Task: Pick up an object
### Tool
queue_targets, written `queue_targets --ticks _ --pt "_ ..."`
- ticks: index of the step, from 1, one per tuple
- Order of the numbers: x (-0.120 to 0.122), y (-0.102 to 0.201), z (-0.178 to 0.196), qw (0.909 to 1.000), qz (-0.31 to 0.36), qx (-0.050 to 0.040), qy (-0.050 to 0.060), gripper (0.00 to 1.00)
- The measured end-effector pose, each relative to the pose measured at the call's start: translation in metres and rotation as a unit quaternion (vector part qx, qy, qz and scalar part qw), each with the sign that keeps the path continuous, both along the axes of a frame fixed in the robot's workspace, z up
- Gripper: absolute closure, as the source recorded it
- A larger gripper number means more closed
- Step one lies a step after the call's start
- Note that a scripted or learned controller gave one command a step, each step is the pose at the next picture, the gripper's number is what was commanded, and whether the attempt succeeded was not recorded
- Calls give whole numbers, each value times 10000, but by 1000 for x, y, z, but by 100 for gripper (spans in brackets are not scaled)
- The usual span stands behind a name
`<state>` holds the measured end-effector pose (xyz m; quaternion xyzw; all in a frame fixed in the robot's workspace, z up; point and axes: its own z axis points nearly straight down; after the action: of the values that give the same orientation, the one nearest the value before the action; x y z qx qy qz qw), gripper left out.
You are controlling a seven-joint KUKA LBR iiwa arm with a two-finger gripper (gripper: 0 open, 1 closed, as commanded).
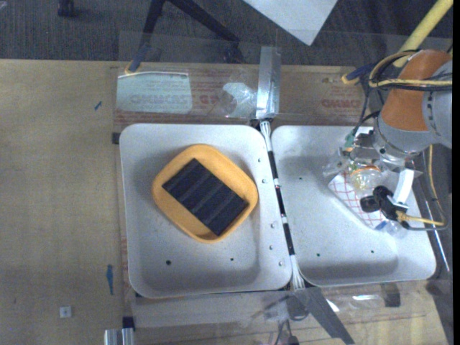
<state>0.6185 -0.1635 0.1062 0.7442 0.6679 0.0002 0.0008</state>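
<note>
A rounded orange-yellow pad with a black ribbed panel on top [205,191] lies in the middle of the left white bin [144,264]. In the right white bin [316,250], a crumpled clear packet with a red grid print [348,190] lies near the right wall. My gripper [364,167] is lowered over that packet's upper part, and the wrist hides where they meet. Whether anything is held cannot be seen.
A metal bracket [269,81] stands behind the seam between the bins. A taped clear label [153,92] and a scrap of plastic [237,98] lie on the bench behind the left bin. An office chair base [154,2] is on the floor beyond.
</note>
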Motion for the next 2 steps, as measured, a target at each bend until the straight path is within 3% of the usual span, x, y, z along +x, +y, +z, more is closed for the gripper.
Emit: queue_targets --ticks 1,2 --pt "-4 11 -11 9979 649 -27 -60 0" --pt "-24 42 -11 9943 1064 -39 -98 0"
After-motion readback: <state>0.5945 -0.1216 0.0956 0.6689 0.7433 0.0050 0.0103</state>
